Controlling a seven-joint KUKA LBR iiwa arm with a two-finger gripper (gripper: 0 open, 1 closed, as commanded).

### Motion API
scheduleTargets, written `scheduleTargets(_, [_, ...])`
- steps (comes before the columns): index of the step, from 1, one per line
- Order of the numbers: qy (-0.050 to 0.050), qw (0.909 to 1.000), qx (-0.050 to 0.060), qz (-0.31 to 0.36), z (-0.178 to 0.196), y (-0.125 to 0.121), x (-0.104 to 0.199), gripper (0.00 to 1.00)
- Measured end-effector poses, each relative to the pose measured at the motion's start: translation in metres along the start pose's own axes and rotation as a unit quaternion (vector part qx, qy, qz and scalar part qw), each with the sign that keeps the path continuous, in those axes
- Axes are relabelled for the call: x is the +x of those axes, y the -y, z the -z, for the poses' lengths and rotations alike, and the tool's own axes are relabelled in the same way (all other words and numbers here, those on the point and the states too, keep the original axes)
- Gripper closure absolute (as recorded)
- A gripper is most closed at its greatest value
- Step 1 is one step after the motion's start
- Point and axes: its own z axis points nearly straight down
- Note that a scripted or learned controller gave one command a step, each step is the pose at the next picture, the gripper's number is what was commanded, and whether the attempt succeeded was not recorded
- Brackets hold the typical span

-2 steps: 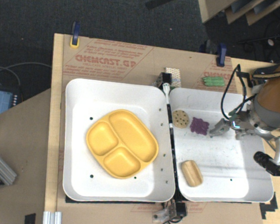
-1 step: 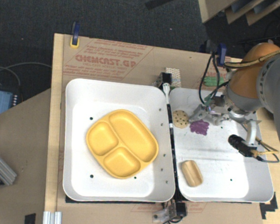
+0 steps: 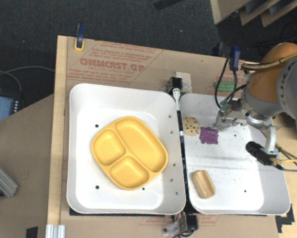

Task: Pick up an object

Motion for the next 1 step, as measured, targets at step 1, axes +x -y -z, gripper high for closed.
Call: scheduleTargets(1, [0.000,1.0000,0.001,0.000,-0.0007,0.0003,0.0001,0.00])
